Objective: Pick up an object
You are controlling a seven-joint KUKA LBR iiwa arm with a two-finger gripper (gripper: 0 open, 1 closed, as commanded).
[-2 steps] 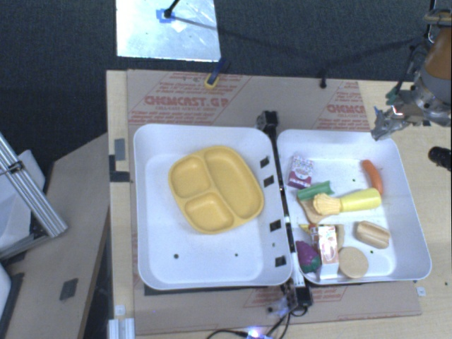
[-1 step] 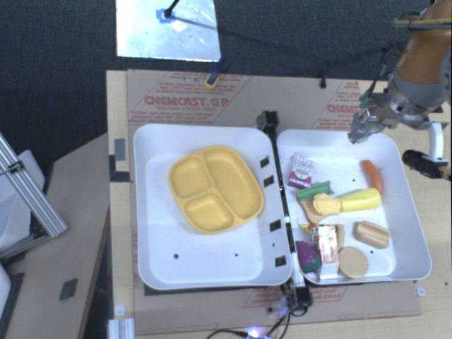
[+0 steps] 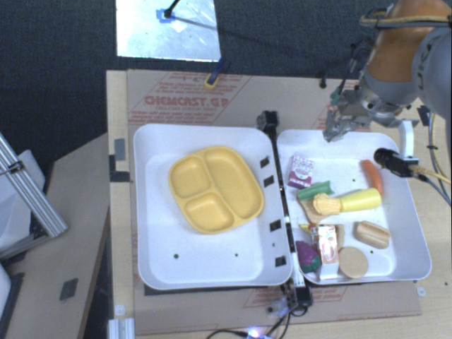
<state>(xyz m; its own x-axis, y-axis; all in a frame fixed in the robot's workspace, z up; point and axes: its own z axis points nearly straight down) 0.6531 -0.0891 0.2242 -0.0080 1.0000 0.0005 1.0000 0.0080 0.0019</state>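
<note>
My gripper [image 3: 336,131] hangs over the far edge of the right bin [image 3: 409,210], above bare white floor, with nothing seen between its fingers. Below it the right bin holds a small pink-and-white packet [image 3: 301,169], a green piece [image 3: 315,190], a yellow corn cob [image 3: 347,203], an orange carrot [image 3: 372,176], a tan bread roll [image 3: 371,234], a round tan disc [image 3: 353,263], a red-and-white packet [image 3: 326,244] and a purple piece [image 3: 307,254]. All lie apart from the gripper.
The left bin [image 3: 155,260] holds a yellow divided plate [image 3: 215,188]. A black divider [image 3: 279,189] runs between the two bins. A shiny metal sheet [image 3: 167,20] lies on the dark floor beyond the bench.
</note>
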